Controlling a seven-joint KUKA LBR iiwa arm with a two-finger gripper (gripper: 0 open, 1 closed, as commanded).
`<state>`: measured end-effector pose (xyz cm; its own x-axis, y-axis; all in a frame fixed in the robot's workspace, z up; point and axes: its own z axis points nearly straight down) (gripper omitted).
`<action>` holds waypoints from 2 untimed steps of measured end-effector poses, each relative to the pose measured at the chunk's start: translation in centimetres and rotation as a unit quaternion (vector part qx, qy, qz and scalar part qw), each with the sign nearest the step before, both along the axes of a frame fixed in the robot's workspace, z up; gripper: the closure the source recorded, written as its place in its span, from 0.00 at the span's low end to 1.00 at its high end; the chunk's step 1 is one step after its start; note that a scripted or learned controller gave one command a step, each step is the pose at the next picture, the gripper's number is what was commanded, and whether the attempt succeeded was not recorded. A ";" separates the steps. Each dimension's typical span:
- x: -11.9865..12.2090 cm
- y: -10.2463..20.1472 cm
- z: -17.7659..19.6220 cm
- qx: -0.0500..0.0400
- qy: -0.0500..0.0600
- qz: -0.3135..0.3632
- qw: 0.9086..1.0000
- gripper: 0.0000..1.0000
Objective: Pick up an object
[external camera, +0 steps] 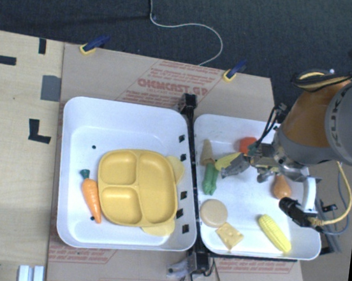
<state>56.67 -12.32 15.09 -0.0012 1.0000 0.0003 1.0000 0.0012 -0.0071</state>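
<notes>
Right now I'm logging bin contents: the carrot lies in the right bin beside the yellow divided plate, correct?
Not quite. The carrot lies in the left bin, not the right one, and it is beside the yellow divided plate, on the plate's left side. The camera view shows this.

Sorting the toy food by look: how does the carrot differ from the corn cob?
The carrot is orange with a green top; the corn cob is yellow all over. The carrot lies in the left bin, beside the yellow divided tray; the corn cob lies in the right bin. Both are long, lie flat and slant the same way.
</notes>
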 end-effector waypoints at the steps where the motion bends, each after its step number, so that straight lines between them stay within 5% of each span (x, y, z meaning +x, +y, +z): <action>1: -0.7 0.3 -4.6 0.000 0.000 0.000 1.000 0.00; 2: -0.5 0.4 -6.4 0.000 -0.005 0.000 1.000 0.00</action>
